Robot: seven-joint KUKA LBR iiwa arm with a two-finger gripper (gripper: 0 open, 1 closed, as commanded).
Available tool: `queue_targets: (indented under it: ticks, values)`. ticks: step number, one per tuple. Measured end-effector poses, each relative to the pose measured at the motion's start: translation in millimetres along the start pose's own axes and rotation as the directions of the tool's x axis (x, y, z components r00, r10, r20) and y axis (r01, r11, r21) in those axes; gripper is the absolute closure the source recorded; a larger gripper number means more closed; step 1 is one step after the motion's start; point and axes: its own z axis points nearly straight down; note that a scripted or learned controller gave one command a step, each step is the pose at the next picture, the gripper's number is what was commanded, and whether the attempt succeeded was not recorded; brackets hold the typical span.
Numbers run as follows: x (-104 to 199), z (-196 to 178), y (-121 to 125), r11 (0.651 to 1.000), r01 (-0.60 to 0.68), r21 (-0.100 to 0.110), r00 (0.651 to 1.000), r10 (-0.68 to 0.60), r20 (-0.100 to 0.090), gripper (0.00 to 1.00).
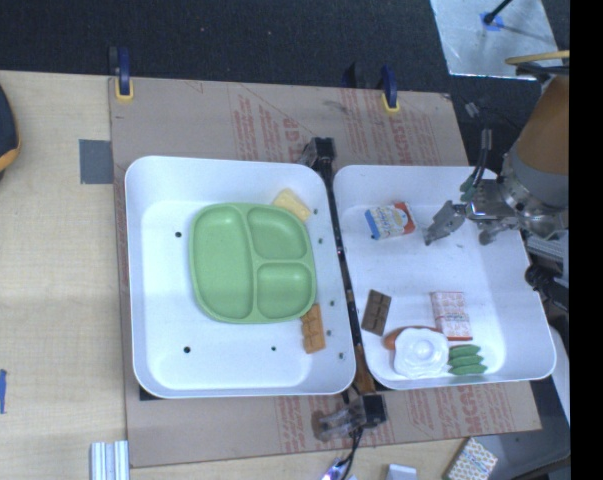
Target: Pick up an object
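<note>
While my gripper hovers near the right bin's back edge, fingers spread and empty. The carton lies beside it; I should centre over it before descending.

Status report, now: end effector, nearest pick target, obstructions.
End effector over right bin, upper right, holding nothing. Nearest target: small milk carton, just to its left, lying on bin floor. Nothing between them.

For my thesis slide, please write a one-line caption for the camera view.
Robot hand hovering over the right bin beside a small carton; green divided plate in the left bin.
</note>
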Motion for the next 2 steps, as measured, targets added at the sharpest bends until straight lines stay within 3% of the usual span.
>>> queue_targets:
  ticks: [1, 2]
  values:
    - [12.1, 3.2, 89.9, 1.0, 0.003, -0.008, 1.0, -0.003, 0.002, 0.0]
    - [52.2, -9.7, 86.5, 1.0, 0.002, -0.002, 1.0, -0.002, 0.0, 0.0]
